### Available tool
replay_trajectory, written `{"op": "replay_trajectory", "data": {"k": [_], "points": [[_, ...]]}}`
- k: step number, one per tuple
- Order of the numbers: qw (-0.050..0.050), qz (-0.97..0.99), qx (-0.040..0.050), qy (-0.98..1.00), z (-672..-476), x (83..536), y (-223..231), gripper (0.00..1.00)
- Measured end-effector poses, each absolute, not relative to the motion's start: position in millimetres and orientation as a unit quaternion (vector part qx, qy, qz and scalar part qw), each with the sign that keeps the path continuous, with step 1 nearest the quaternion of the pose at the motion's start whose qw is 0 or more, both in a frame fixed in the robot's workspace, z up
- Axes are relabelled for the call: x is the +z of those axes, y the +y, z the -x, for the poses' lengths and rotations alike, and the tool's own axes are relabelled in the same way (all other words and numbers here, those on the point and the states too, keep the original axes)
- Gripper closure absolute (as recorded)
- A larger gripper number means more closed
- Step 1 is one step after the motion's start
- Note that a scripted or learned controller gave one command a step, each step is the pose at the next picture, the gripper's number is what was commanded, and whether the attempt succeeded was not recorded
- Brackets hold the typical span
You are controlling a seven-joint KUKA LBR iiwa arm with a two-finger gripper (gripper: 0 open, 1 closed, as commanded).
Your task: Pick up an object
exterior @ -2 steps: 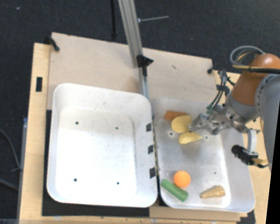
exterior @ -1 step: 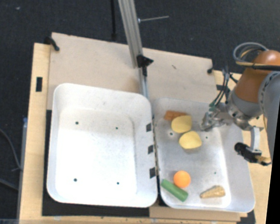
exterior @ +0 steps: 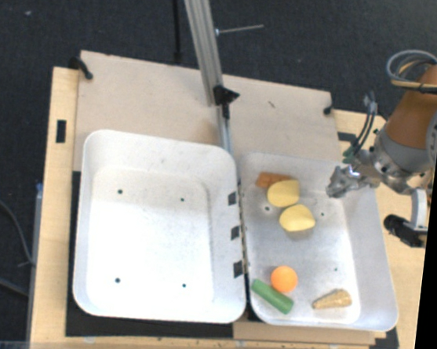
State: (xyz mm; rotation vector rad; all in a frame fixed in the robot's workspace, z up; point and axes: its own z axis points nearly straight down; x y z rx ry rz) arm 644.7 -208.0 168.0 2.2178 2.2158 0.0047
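The right bin (exterior: 367,251) holds two yellow lumps (exterior: 283,192) (exterior: 298,218) close together near its far left, with an orange-brown piece (exterior: 267,180) behind them. An orange ball (exterior: 284,279) lies near the front, a green stick (exterior: 271,296) beside it and a tan wedge (exterior: 333,300) to its right. My gripper (exterior: 341,183) hangs over the bin's far right corner, apart from every object. Nothing shows between its fingers.
The left bin (exterior: 102,155) sits beside the right one, a dark divider with clips (exterior: 237,231) between them. A slanted metal pole (exterior: 207,42) rises behind the bins. Bare bench board (exterior: 290,107) lies beyond them.
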Motion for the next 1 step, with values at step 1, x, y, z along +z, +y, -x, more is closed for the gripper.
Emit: {"op": "replay_trajectory", "data": {"k": [1], "points": [[0.003, -0.707, 0.0016, 0.708, -643.9, 212.9, -208.7, 1.00]]}}
